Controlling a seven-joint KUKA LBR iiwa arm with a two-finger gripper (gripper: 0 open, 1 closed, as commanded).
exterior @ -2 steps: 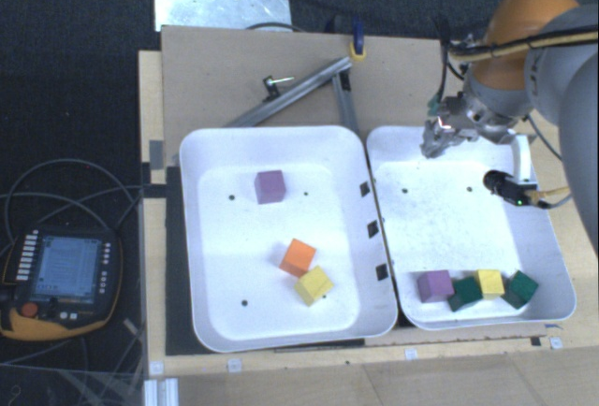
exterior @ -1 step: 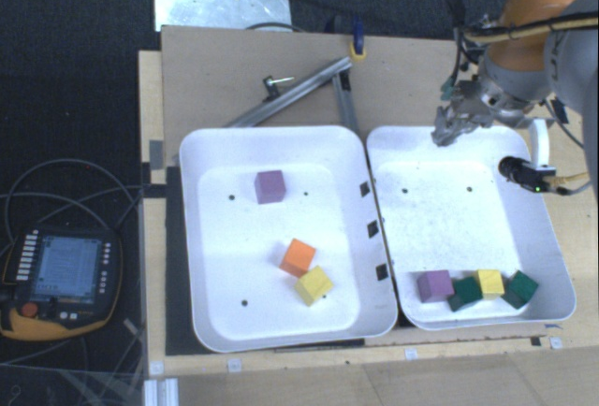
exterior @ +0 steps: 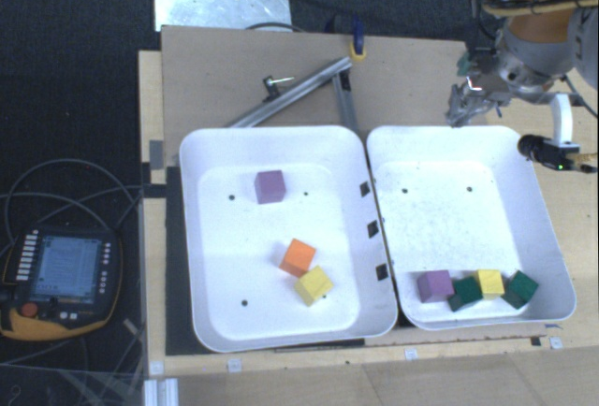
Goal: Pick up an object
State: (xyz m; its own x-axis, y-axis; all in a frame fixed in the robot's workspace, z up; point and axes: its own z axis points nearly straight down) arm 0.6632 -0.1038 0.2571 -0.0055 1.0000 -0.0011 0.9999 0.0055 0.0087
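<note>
Seven small blocks are being held in the two white bins. In the left bin [exterior: 201, 208], a purple block [exterior: 270, 186] is lying toward twelve o'clock, while an orange block [exterior: 298, 256] and a yellow block [exterior: 314, 285] are sitting toward five o'clock, touching corner to corner. In the right bin [exterior: 533, 198], four blocks are being kept in a row along the six o'clock wall: a purple one [exterior: 434, 284], a dark green one [exterior: 463, 292], a yellow one [exterior: 490, 282] and another dark green one [exterior: 520, 287], each just beside the next.

The gripper [exterior: 465, 105] is being held at the one o'clock side of the scene, just beyond the twelve o'clock rim of the right bin, well apart from every block. Nothing is being seen between its fingers; whether they are spread or closed cannot be told.

A metal bar [exterior: 290, 94] is lying slantwise at twelve o'clock of the left bin, and a handheld control pad [exterior: 61, 281] is resting at nine o'clock, off the bench.
</note>
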